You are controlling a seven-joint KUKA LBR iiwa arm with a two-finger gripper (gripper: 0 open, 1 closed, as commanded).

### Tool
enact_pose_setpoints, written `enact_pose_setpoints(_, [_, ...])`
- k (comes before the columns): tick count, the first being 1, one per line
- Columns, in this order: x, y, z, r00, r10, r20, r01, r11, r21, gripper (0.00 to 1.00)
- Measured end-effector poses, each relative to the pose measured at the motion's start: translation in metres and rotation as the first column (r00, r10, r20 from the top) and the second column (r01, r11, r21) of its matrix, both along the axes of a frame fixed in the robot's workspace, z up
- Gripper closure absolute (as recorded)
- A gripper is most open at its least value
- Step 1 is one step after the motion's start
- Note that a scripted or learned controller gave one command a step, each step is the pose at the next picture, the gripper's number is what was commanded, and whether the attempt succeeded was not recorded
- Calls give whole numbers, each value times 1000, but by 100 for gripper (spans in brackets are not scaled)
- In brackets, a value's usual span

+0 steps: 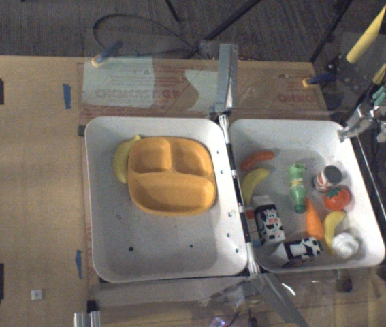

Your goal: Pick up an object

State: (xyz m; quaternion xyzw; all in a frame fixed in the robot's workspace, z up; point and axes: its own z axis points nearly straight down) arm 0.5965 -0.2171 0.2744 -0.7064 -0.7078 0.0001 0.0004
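The right bin (284, 131) holds several toy foods: a red chili (257, 159), a yellow banana (254, 181), a green bottle (297, 186), a small can (329, 177), a red tomato (338, 198), an orange carrot (313, 222), a second banana (333, 221), a white piece (346, 244) and two cow-patterned cartons (269, 223) (298, 249). My gripper (372, 116) hangs at the right bin's far right corner, above the rim and apart from all of them. Nothing shows in its grasp.
In the left bin (158, 251) an orange divided plate (172, 174) lies upside down, with a yellow banana (120, 161) partly under its left edge. A metal divider (237, 203) runs between the bins. Tripod legs and cables cross the floor behind.
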Motion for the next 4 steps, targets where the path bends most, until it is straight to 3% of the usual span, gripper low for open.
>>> enact_pose_setpoints(1, [-39,3,-105,1000,8,-1,-8,1000,0,0])
enact_pose_setpoints(2, [11,21,-188,1000,11,6,-11,1000,0,0])
enact_pose_setpoints(3, [-10,56,-188,949,314,2,-314,949,1,0])
enact_pose_setpoints(4, [-25,57,-187,861,508,4,-508,861,-6,0])
